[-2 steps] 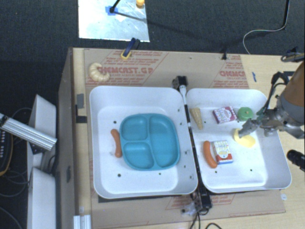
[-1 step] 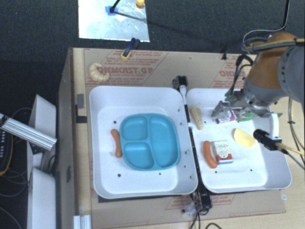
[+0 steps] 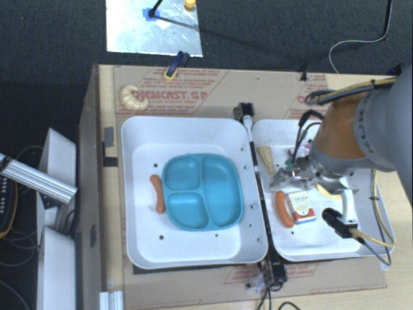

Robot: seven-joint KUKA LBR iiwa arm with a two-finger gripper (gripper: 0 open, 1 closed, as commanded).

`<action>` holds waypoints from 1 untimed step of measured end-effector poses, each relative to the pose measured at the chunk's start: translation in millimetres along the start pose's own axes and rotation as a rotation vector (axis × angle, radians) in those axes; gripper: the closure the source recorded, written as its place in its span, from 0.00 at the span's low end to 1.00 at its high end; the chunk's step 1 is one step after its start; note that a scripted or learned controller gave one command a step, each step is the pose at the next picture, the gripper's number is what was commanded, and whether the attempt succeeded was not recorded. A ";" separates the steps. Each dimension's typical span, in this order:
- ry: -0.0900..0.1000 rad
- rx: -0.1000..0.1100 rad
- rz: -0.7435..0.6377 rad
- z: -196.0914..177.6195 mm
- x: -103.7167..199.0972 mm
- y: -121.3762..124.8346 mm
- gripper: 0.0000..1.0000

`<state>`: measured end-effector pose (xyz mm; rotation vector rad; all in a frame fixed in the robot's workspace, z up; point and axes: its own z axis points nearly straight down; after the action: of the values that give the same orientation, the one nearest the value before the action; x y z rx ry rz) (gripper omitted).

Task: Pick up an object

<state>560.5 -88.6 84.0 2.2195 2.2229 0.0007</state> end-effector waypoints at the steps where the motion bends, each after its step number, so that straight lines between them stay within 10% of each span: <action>1: 0.000 0.001 0.000 0.0 -0.8 -30.6 0.00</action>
<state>529.8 -89.4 84.0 2.2204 2.2228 0.0001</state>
